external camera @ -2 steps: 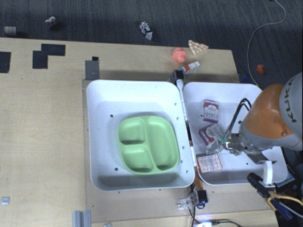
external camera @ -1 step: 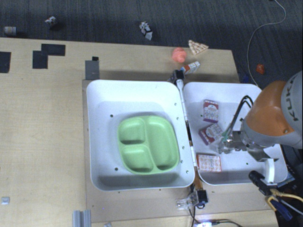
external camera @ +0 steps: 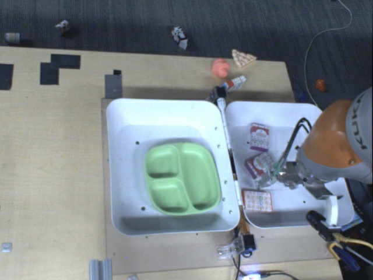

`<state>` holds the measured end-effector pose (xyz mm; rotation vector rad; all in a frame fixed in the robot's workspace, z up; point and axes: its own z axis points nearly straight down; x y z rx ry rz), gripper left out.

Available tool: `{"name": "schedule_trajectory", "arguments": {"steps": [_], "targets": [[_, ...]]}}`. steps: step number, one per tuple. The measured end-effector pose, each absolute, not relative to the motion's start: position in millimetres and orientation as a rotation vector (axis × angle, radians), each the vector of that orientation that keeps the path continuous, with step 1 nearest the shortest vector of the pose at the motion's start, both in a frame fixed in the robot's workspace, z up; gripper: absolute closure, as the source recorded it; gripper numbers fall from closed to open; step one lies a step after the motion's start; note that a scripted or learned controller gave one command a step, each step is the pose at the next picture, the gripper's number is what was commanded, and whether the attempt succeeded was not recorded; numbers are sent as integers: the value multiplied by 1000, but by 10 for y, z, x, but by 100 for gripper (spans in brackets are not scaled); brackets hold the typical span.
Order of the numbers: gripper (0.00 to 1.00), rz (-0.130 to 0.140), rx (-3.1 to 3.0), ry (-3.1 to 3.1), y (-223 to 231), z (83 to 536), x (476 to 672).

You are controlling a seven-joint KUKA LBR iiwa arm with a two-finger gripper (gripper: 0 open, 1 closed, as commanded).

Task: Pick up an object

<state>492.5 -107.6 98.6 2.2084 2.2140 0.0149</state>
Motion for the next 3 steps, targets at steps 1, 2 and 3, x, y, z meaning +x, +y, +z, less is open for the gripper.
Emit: {"name": "schedule_trajectory", "arguments": {"steps": [1,2,3], "targets": [[100,19,2204,2214,-1070,1092,4940],[0,19,2204,2214,-1069,1091,4940],[0,6,2213,2216,-849,872,4891]]}}
